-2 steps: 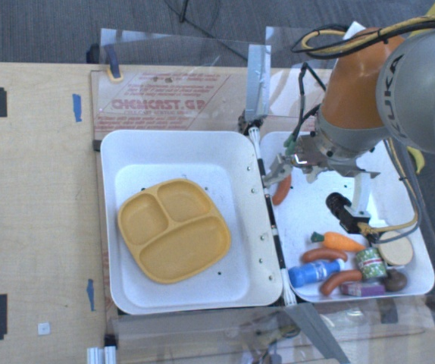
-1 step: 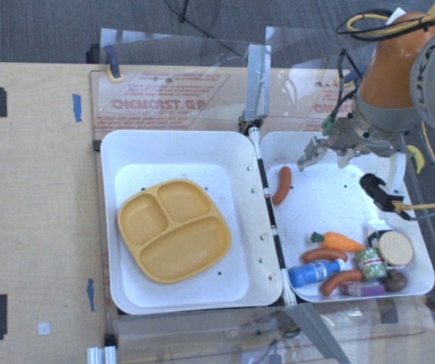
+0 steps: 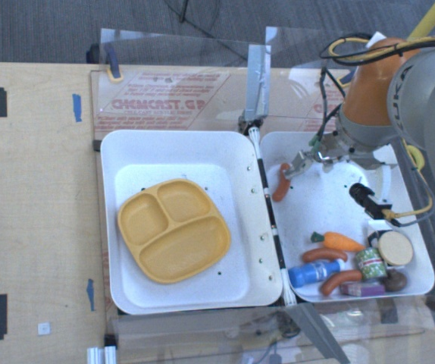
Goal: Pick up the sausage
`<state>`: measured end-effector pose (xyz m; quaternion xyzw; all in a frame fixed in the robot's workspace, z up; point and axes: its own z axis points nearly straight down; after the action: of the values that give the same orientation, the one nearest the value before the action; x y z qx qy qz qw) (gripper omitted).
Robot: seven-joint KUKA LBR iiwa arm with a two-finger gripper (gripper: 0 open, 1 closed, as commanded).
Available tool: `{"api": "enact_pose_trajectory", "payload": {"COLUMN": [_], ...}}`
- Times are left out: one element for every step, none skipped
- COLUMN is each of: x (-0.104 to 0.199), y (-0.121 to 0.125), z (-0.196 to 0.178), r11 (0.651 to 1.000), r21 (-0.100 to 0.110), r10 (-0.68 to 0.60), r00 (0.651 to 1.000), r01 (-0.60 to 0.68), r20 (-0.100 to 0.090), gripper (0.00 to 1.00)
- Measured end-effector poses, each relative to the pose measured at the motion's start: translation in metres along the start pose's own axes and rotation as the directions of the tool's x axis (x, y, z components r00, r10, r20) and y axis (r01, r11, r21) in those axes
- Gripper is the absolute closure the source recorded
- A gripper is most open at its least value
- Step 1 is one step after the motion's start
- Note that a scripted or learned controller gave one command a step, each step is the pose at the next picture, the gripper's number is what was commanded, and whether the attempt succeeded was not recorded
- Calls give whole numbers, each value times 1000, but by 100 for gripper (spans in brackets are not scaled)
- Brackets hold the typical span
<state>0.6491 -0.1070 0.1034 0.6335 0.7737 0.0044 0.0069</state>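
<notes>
Left bin (image 3: 126, 279): one yellow tray (image 3: 173, 230) with three compartments, lying a little left of centre.

Right bin (image 3: 331, 196): a sausage (image 3: 281, 183) sits at the far left edge, just beside the wall shared with the left bin, well apart from everything else. Its long axis runs nearly up-down in the view, top end leaning slightly right, lower end pointing toward the near left corner.

The gripper (image 3: 301, 161) hangs just right of and above the sausage's top end, coming off the grey arm (image 3: 422, 105) with its orange band. Whether the fingers are spread or closed cannot be told; the tip is small and tangled with cables. Nothing is seen between them.

Near right corner holds a pile: carrot (image 3: 342, 241), two more sausages (image 3: 323, 255) and (image 3: 341, 280), a blue bottle (image 3: 312, 273), a green can (image 3: 370, 263), a round bun (image 3: 395, 249).

Judged step: approach, grasp not yet made. The next move likely calls for shifting a touch left and down so the fingers straddle the sausage across its short width. The wall close by leaves little room on that side; a finger could catch it.
</notes>
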Motion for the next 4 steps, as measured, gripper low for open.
{"api": "enact_pose_trajectory", "payload": {"x": [3,-8,6,4], "y": [24,18,-8,-7], "z": [9,15,14,4], "r11": [1000,859,978,978], "r21": [3,16,6,4], "r10": [13,512,207,207], "r00": [1000,859,978,978], "r01": [-13,-512,-207,-207], "r20": [0,3,1,4], "gripper": [0,0,0,100]}}
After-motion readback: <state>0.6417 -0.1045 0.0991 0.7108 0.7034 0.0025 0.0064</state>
